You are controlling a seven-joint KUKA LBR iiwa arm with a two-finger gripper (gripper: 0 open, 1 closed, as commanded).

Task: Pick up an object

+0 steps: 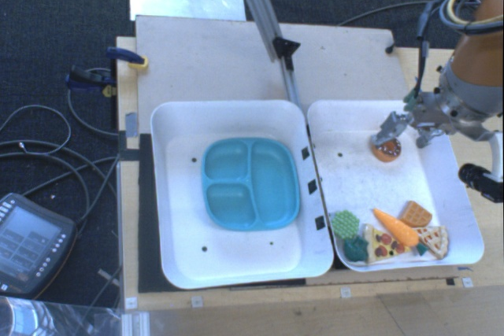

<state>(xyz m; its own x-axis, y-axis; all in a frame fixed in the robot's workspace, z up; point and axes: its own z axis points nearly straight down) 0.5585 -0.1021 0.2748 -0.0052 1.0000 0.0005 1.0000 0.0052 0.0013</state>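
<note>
The arm [476,51] is cut off by the right edge and top corner. The gripper [391,131] covers part of a small orange round thing [387,151], so I cannot tell if the two touch. The toy food pieces [391,236] overlap, partly hidden.

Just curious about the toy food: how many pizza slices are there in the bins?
2, both in the right bin near its front edge: one pizza slice beside the carrot, another at the corner.

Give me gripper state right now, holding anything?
Gripper: over the round orange toy in the right bin, right down at it; open or closed cannot be told, and no grasp is visible.
</note>
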